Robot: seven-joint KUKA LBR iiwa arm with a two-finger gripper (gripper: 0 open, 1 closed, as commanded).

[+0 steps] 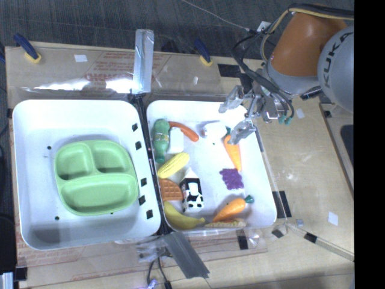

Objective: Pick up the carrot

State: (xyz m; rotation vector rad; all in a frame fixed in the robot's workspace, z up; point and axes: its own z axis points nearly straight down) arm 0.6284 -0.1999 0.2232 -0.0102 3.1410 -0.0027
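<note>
Two carrots are in the right bin (264, 179). One orange carrot (234, 155) lies along the right wall, pointing down the view. A second carrot (231, 208) with a green top rests near the front right corner. My gripper (236, 117) hovers over the bin's back right corner with its two fingers spread apart, so it is open. The lower fingertip (242, 129) is right at the upper end of the first carrot. Nothing sits between the fingers.
The right bin also holds a green cucumber (160, 138), a red-orange pepper (184, 130), corn (172, 164), a waffle (170, 190), a banana (183, 218), a cow toy (192, 194) and purple grapes (231, 177). A green divided plate (95, 176) lies in the left bin.
</note>
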